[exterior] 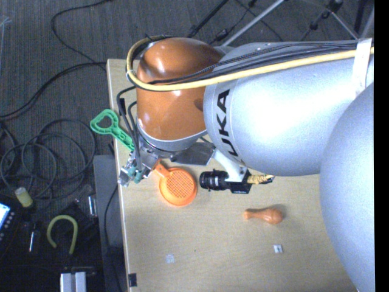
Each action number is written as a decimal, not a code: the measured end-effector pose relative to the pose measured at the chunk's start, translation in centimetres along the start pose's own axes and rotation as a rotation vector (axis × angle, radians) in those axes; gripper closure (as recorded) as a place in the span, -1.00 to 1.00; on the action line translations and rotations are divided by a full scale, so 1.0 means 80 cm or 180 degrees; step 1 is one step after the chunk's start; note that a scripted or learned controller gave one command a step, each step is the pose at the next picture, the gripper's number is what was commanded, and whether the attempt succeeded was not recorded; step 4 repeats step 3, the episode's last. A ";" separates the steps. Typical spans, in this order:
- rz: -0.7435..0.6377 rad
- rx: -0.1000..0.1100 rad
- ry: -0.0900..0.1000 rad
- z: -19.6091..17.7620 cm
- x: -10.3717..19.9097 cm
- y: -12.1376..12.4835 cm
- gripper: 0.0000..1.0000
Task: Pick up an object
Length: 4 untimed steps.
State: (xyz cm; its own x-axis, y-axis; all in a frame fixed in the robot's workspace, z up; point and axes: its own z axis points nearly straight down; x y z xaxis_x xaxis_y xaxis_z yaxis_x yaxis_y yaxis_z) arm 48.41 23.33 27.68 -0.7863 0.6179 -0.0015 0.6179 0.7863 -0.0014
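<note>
**Strainer lies just right of the gripper, handle toward it**

We see the arm (pixel 273 102) filling the right and centre of the view, its orange band sitting over the upper left of the bench (pixel 200 254). The gripper (pixel 132 172) hangs below that band at the bench's left edge. We cannot tell what state it is in, and we see nothing that is plainly in its grasp.

The nearest thing to take is the orange strainer (pixel 178 186). Its round mesh head lies just to the right of the gripper and a little lower, and its short handle runs up and left, ending close beside the gripper. We judge that the handle is the part within easiest reach, so the coming move turns on a small shift right along that slanted axis.

Further right and lower, well apart from the gripper, lies a small tan drumstick-shaped toy (pixel 265 215), its long axis roughly level. A green plastic tool (pixel 110 128) sticks out past the bench's left edge, above the gripper.

The pale surface under these things bears them all; no bin walls are clear to us here.
</note>
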 end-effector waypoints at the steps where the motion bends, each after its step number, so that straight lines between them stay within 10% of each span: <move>1: -0.1120 -0.0009 -0.0008 -0.154 -0.012 -0.013 1.00; 2: -0.1434 -0.0005 -0.0008 -0.106 -0.081 0.061 1.00; 3: -0.1542 -0.0010 -0.0008 -0.198 -0.002 0.000 1.00; 4: -0.1542 -0.0010 -0.0008 -0.198 -0.002 0.000 1.00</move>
